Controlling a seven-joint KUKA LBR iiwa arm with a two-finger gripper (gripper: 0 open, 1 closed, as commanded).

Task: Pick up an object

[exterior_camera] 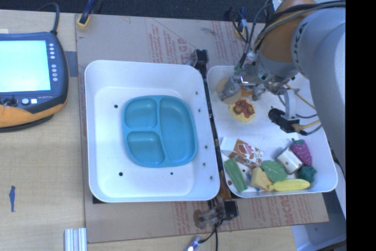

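Observation:
My gripper (243,89) hangs low over the far end of the right bin (322,139), under the grey arm with its orange band. Just in front of it lies a round yellow toy with a red top (243,110). Toys are piled at the bin's near end: a printed snack packet (247,153), a green pickle (234,173), a yellow wedge (261,179), a green leaf (273,169), a yellow banana (291,185), a white cylinder (288,160), purple grapes (302,151) and a dark green piece (307,173).
The left bin (100,126) holds a blue divided plate (159,130). A teach pendant with a screen (26,76) rests on the bench at the far left. Clamps sit between the bins at the far (200,58) and near (214,214) edges.

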